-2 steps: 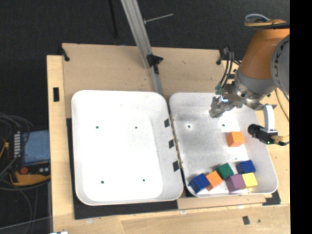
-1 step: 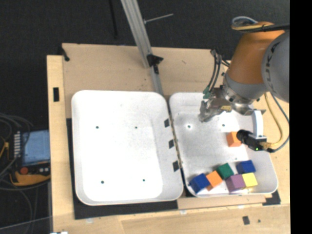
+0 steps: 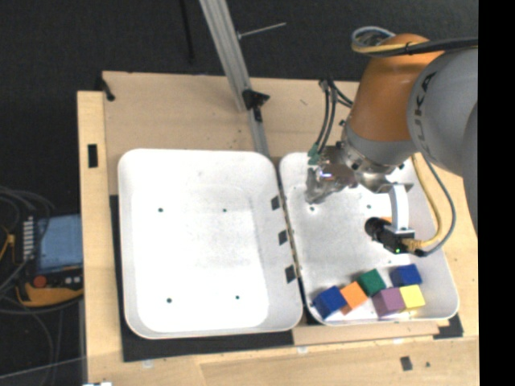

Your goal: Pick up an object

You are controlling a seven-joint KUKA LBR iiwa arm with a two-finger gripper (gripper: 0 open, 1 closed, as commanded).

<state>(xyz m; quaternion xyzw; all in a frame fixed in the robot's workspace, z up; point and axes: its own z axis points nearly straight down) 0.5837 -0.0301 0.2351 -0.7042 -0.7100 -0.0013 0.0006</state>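
On the wooden bench (image 3: 201, 103), the pincer (image 3: 320, 185) hung over the right bin (image 3: 338, 232); its opening was unclear. The blocks (image 3: 372, 291) lay well below-right of it, clustered at the near edge.

Two white bins, the left bin (image 3: 201, 240) and the right bin (image 3: 346, 223), sit on a pale tan wooden worktop (image 3: 177, 111) against a black floor. In the right bin lie a dark blue cube (image 3: 329, 300), an orange cube (image 3: 353, 294), a green cube (image 3: 371, 281), a purple cube (image 3: 390, 301), a yellow cube (image 3: 413, 297) and a second blue cube (image 3: 405, 276). The arm (image 3: 451, 111) is grey with an orange band (image 3: 390, 87), and the pincer (image 3: 322, 179) is silvery metal
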